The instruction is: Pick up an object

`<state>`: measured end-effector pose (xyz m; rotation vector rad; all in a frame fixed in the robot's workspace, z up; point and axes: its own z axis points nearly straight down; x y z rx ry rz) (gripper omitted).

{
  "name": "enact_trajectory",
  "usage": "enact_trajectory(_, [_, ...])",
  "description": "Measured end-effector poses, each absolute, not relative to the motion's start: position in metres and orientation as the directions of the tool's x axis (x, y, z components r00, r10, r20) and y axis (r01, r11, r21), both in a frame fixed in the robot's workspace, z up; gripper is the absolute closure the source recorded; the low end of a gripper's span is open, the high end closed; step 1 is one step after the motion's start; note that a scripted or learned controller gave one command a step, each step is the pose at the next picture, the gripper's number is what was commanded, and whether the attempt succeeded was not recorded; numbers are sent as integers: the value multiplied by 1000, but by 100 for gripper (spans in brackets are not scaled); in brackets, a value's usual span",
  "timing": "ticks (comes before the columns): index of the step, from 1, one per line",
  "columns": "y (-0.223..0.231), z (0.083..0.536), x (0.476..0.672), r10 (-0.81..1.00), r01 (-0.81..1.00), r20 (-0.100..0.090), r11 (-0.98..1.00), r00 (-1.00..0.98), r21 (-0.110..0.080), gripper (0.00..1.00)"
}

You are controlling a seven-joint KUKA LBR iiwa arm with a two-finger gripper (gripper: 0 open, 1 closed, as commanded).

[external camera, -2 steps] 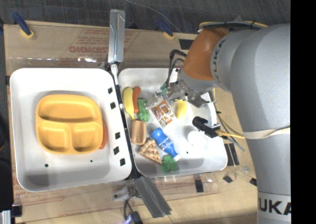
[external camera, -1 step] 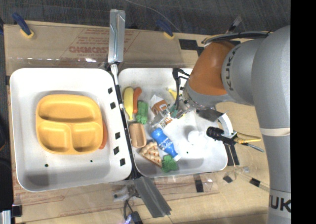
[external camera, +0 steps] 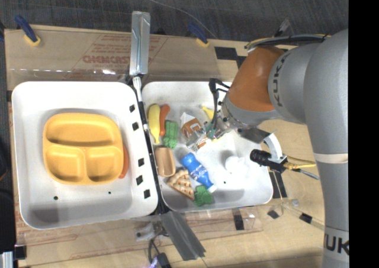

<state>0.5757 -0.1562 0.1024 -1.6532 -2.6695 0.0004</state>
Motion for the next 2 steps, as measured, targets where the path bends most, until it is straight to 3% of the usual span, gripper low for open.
enact_trajectory(1, [-122, 91, 592, 1000, 1000, 1, -32, 32, -1, 100])
enact_trajectory(2, [-57, 196, 574, 1000, 1000, 2, -13, 13, 7, 100])
